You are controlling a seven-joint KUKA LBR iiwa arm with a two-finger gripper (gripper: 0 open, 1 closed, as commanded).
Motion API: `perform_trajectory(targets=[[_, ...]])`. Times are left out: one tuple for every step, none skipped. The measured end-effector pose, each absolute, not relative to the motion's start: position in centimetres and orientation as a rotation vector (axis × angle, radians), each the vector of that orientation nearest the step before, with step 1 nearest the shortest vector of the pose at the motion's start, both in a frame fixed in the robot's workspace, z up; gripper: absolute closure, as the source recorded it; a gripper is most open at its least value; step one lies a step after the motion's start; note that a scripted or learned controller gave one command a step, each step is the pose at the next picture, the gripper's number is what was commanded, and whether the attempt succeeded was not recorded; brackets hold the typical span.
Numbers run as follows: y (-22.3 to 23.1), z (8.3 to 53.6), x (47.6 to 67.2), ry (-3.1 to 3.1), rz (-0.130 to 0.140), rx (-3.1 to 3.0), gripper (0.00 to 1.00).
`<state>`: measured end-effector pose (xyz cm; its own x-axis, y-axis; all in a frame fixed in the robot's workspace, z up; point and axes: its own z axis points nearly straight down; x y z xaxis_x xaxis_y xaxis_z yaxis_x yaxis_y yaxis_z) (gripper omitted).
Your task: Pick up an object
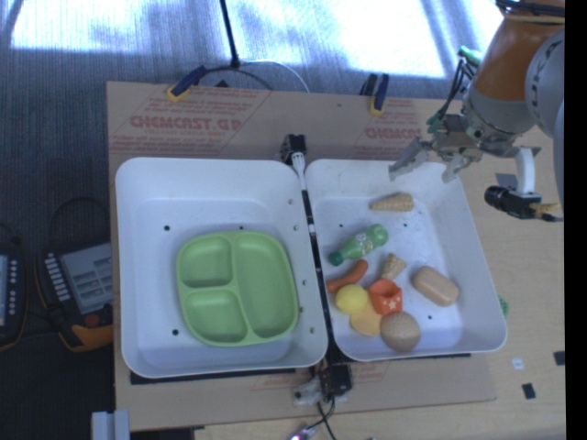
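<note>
My gripper (425, 169) hangs open over the back edge of the right bin (459, 211), with nothing between its spread fingers. Just below it in the bin lies a pale yellow corn piece (392, 203). Further forward are a green bottle (360, 244), an orange carrot (348, 274), a yellow lemon (351, 299), a red-orange pepper (386, 295), a tan bread roll (435, 285) and a brown potato (400, 331). A small tan cone (393, 266) rests between the bottle and the roll.
The left bin (147, 209) holds a green divided plate (238, 287). A black clip (293, 147) sits at the back where the bins meet. Blue-yellow clamps (186, 84) (375, 94) hold the cardboard sheet at its back edge.
</note>
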<state>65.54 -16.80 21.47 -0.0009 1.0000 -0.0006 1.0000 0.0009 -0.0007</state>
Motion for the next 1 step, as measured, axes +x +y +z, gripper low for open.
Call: perform_trajectory(targets=[[-13.16, 9.48, 60.22, -2.278, 0.0, -2.165, 0.0]])
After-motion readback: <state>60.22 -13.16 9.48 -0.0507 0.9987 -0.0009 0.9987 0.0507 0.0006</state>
